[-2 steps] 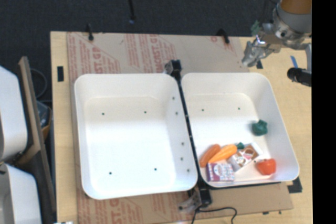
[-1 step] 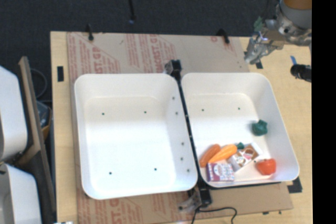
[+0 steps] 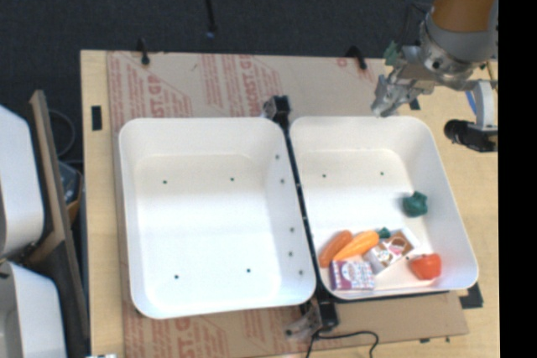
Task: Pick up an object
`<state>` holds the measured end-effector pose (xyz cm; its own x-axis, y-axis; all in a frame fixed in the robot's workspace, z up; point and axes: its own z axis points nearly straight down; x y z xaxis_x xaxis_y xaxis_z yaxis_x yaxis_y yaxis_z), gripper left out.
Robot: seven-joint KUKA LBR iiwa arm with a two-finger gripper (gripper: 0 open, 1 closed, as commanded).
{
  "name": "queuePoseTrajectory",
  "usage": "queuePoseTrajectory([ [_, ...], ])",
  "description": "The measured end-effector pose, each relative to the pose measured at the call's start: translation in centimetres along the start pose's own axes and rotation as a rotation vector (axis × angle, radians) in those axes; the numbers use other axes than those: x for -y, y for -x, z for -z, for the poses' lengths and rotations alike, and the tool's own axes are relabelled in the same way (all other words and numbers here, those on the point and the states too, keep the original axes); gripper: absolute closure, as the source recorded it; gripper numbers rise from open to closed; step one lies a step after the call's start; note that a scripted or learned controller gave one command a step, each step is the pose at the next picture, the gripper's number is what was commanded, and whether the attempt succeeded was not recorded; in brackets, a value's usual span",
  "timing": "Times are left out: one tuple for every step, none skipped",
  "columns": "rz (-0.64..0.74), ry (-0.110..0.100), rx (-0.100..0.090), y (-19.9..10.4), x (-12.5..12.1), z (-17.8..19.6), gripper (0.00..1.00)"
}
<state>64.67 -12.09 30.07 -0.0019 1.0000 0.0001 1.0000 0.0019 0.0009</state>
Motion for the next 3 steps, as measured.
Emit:
queuePoseTrajectory([
  [-0.001,-0.001,0.0,-3.2,2.5,-1.4,1.0],
  [0.0,-0.001,0.0,-6.8,4.5,-2.2,1.0],
  [0.001,-0.001,-0.001,-11.3,7.4,-2.3,1.0],
])
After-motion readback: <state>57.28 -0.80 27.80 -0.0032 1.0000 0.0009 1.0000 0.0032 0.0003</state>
